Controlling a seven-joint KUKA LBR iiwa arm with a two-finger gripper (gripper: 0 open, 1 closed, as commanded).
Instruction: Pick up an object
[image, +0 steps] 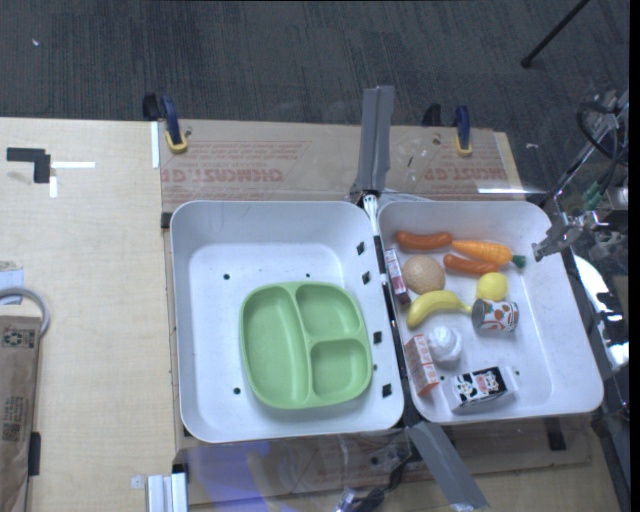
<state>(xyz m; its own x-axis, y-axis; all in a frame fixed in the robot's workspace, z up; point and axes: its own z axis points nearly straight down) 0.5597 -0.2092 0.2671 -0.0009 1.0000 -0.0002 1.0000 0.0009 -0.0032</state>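
Your pincer (556, 240) hovers at the rim, grip unreadable, so swing left and drop squarely over the carrot (483, 250).

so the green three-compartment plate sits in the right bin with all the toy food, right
Not quite. The camera view shows the green three-compartment plastic plate alone in the left shallow white bin. The toy food, such as the yellow banana and orange carrot, lies in the right white bin.

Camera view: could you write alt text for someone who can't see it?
Two white bins sit side by side: the left bin holds a green divided plate, the right bin holds toy food, including a banana, a carrot and a milk carton.
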